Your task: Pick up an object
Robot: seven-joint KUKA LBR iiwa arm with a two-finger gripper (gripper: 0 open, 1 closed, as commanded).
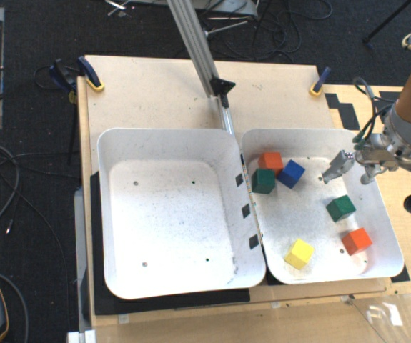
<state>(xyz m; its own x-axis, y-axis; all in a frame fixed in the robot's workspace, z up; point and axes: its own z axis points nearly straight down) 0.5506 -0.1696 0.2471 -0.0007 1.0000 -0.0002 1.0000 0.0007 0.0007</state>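
The right bin holds several cubes. An orange cube, a blue cube and a green cube cluster at its far left. A second green cube, another orange cube and a yellow cube lie nearer the front. My gripper hangs over the bin's far right part, above and slightly behind the second green cube. Its fingers are spread open with nothing between them.
The left bin sits beside the right one, sharing a raised middle rim. A slanted metal pole runs down to the bins' far junction. Clamps sit at the board's far corners.
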